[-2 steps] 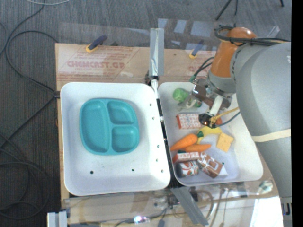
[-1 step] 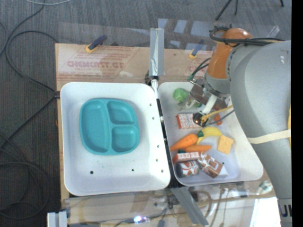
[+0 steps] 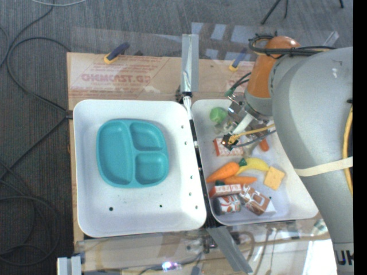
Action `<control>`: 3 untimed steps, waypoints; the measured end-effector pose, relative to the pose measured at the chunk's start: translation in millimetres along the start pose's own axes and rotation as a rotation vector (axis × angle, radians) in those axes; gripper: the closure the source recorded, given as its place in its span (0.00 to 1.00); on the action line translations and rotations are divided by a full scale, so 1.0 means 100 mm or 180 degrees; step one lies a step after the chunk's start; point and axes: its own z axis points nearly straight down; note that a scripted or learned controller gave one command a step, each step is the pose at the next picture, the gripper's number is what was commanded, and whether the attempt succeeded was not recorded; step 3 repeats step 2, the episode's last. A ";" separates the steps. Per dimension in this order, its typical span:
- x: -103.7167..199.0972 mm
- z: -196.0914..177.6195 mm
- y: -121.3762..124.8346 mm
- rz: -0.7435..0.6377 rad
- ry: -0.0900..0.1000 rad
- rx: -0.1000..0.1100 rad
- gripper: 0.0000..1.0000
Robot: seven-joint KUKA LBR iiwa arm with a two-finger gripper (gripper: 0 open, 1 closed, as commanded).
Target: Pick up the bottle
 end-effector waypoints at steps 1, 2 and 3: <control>0.16 -0.98 -0.37 -0.0941 0.0102 -0.0218 0.00; 0.14 -0.18 -0.05 -0.0458 0.0136 -0.0225 0.00; 0.14 -0.18 -0.05 -0.0458 0.0136 -0.0225 0.00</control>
